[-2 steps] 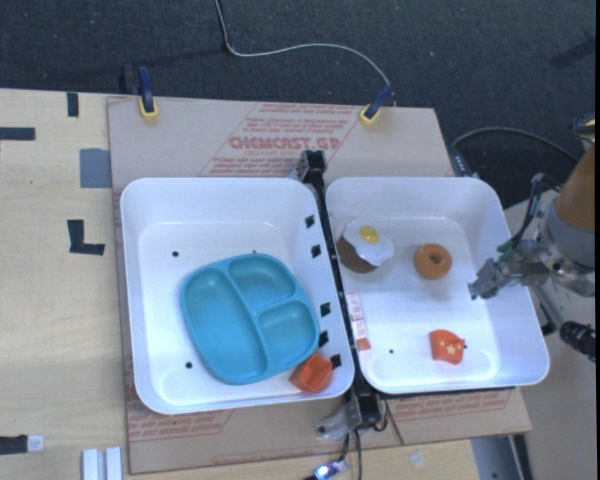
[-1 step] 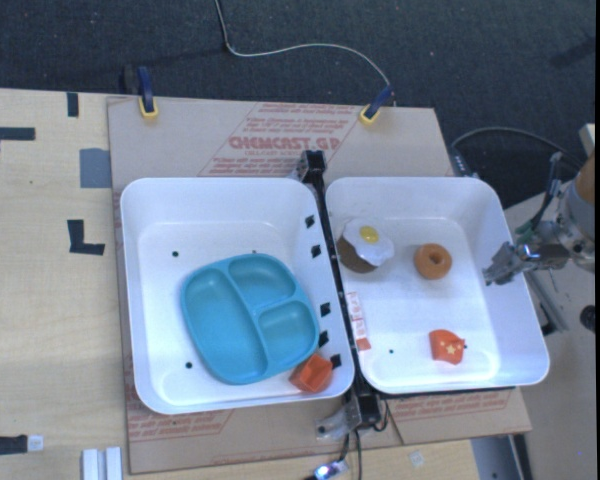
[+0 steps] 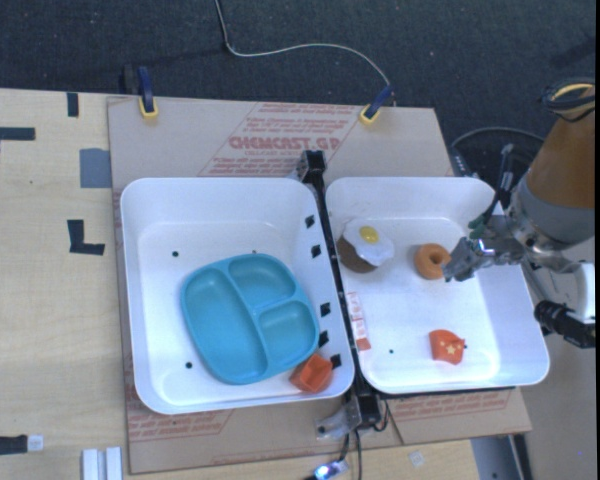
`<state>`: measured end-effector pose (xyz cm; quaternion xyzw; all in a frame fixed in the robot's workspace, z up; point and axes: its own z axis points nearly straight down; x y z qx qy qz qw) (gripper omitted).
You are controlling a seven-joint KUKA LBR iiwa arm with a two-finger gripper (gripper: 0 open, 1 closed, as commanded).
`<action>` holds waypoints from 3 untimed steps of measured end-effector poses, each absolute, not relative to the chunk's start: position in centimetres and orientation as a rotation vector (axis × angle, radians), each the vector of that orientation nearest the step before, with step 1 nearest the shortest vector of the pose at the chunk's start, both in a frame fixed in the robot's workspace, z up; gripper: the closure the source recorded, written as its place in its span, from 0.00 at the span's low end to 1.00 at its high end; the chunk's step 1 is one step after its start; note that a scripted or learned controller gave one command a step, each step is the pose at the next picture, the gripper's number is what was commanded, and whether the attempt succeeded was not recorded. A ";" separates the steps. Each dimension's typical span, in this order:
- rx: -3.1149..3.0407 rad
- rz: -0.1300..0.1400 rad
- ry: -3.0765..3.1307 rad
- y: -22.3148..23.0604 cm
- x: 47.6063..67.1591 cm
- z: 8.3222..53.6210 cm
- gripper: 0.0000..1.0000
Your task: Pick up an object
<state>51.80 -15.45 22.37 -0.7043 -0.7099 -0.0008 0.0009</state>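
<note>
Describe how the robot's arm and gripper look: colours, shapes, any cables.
The arm is a thick, rounded column with a broad orange band above a grey wrist section. A yellowish ring sits at its top edge. Thin dark cables run along its left side towards the wrist. The gripper is small and dark, built from black and grey metal parts, much narrower than the arm. A black fitting sticks out below the wrist.

Blue tray (image 3: 248, 315), white bins (image 3: 145, 208) (both), orange-brown doughnut (image 3: 432, 261), orange-red strawberry (image 3: 446, 346)
</note>
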 end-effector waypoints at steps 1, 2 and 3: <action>-2.212 0.000 -2.227 -10.4 52.5 21.4 1.00; -2.212 -0.002 -2.229 -5.1 53.8 22.5 1.00; -2.213 0.002 -2.227 -0.5 54.7 21.6 1.00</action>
